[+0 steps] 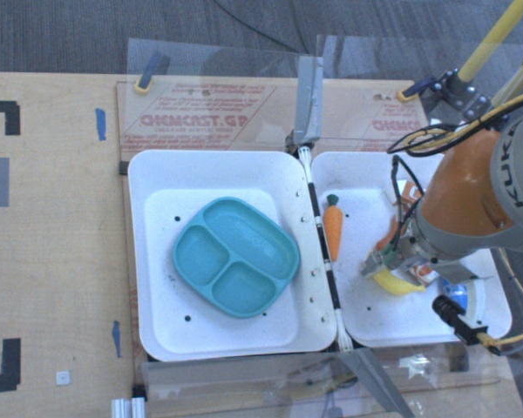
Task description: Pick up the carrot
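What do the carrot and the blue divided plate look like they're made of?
The carrot looks like a toy, probably plastic or perhaps fabric: flat, uniform orange with a neat green top. The view is too small to settle which. The blue divided plate looks like molded plastic: one even turquoise colour, rounded compartment walls and a soft sheen, lying in the left bin.

You have two white bins: a left bin and a right bin. You can count one teal divided plate (three compartments), one carrot and one yellow item, partly hidden.
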You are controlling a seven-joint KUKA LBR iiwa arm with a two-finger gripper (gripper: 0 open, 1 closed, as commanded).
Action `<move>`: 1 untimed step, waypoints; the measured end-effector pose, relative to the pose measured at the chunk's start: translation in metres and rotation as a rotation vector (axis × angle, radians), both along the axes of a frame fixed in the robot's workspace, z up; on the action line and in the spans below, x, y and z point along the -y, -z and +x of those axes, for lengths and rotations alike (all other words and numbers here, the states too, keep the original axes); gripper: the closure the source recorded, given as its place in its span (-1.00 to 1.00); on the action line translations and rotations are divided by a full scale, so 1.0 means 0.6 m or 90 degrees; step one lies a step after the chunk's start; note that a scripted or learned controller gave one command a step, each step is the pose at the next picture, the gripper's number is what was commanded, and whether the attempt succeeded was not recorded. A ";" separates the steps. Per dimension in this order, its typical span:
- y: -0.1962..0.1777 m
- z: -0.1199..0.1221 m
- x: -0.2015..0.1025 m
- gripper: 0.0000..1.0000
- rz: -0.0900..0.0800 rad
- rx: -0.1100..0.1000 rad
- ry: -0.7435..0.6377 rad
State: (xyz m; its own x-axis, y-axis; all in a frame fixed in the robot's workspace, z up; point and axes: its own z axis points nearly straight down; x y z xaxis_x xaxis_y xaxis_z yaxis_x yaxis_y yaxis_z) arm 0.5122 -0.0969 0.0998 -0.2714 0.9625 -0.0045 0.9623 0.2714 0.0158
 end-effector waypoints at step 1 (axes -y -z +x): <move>-0.186 0.071 -0.042 1.00 0.001 -0.010 0.190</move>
State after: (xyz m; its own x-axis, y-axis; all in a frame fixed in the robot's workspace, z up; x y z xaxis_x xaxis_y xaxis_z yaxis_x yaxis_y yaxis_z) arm 0.5547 -0.0720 0.2115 0.0228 0.9997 -0.0011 0.9997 -0.0228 0.0003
